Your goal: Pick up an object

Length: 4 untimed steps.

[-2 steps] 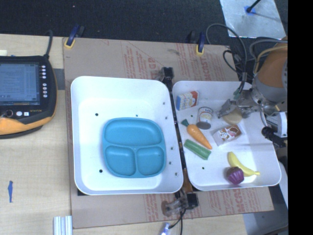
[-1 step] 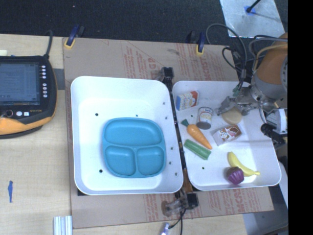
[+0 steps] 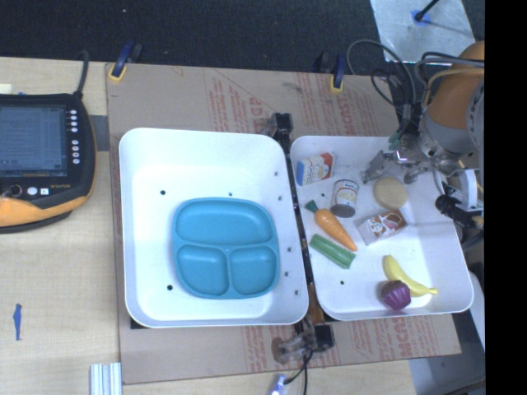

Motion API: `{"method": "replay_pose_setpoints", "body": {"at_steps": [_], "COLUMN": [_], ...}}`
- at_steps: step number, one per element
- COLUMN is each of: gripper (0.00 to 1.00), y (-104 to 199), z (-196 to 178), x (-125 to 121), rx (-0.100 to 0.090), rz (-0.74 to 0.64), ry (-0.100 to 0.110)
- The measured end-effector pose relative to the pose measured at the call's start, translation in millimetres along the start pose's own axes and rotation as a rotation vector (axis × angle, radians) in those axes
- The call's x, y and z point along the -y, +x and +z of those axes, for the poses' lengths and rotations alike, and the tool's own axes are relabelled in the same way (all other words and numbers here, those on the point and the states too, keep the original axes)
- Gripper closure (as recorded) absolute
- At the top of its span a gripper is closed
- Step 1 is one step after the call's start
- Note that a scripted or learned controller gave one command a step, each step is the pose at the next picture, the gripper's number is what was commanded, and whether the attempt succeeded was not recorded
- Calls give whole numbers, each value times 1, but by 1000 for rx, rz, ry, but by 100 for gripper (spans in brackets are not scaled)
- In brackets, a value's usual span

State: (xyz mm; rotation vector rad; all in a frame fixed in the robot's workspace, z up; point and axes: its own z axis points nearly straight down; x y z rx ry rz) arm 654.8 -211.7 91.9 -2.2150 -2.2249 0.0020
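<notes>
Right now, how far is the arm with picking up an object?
Done: the gripper has reached the right bin, at its far side. In hand: nothing visible; it sits beside the beige round piece. Left: grasping and lifting. The carrot and banana lie in that bin.

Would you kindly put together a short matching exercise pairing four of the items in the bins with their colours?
Things:
1. divided tray in the left bin
2. carrot in the right bin
3. banana
4. onion

Colours:
A. yellow
B. purple
C. light blue
D. orange

Pairs: 1-C, 2-D, 3-A, 4-B
</notes>
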Motion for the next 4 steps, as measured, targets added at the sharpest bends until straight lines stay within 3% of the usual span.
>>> {"method": "replay_pose_setpoints", "body": {"at_steps": [2,4], "gripper": [0,0], "y": [1,0], "z": [0,-1], "x": [45,4], "rx": [0,0], "rz": [1,1], "ry": [1,-2]}}
